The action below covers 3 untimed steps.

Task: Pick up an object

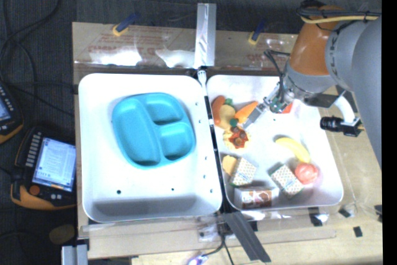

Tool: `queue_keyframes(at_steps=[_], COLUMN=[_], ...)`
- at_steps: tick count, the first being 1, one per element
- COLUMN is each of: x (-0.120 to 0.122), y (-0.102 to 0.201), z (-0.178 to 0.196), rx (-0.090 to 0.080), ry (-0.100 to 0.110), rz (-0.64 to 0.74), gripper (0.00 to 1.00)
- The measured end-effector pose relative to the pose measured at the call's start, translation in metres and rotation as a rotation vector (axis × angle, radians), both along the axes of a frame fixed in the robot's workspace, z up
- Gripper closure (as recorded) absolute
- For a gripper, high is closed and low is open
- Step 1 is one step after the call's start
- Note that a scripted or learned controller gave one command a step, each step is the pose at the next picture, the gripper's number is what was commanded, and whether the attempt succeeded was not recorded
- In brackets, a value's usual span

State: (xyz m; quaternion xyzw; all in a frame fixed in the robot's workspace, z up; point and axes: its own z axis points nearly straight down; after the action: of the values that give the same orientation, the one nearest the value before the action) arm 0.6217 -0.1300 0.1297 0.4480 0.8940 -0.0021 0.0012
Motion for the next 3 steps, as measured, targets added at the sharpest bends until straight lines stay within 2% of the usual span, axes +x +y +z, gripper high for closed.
queue_keyframes(at_steps=[1, 2, 3], x=[-0.017, -0.108, -0.106], y=[-0.019, -0.039, -0.038], z=[-0.041, -0.039, -0.029], rx=[0.003, 0.001, 0.002], ry=[-0.011, -0.014, -0.017], rz=[-0.667, -0.423, -0.422], gripper=[0.0, 0.0, 1.0])
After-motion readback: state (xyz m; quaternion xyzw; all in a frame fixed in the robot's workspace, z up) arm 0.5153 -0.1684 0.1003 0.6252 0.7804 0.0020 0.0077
